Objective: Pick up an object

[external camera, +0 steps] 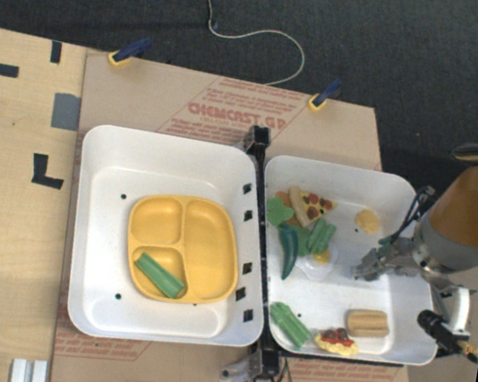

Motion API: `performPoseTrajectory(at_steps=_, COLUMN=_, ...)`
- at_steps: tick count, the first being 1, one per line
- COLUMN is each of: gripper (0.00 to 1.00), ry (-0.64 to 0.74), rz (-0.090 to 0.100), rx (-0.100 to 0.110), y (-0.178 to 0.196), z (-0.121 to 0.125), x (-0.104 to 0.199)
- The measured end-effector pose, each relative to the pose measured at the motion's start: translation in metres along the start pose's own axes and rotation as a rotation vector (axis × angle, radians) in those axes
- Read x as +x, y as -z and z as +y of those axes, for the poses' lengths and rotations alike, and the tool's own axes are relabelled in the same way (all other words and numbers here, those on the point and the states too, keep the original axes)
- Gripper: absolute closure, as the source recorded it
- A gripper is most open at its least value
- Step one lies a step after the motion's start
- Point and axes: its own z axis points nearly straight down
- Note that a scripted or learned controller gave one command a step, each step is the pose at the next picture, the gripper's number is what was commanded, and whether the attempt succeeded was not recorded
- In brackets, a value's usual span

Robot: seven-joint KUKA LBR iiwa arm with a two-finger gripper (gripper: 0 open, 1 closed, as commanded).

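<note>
Right bin [403, 188], the landmark: the gripper [369, 267] hangs over its floor right of centre; how far its fingers are spread cannot be told, and nothing is visibly held. A bread roll [367, 323] lies just below it; a green pepper [288, 250] lies left.

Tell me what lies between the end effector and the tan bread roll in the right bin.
In the camera view, only bare white bin floor separates the end effector from the tan bread roll; nothing lies between them.
</note>
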Motion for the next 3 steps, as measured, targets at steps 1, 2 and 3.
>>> performPoseTrajectory(at_steps=1, gripper=1.00, ry=0.000, rz=0.003, rx=0.000, y=0.053, z=-0.008, x=0.006)
performPoseTrajectory(at_steps=2, gripper=1.00, ry=0.000, rz=0.002, rx=-0.001, y=0.107, z=0.001, x=-0.001)
performPoseTrajectory(at_steps=3, gripper=1.00, ry=0.000, rz=0.003, rx=0.001, y=0.130, z=0.002, x=-0.001)
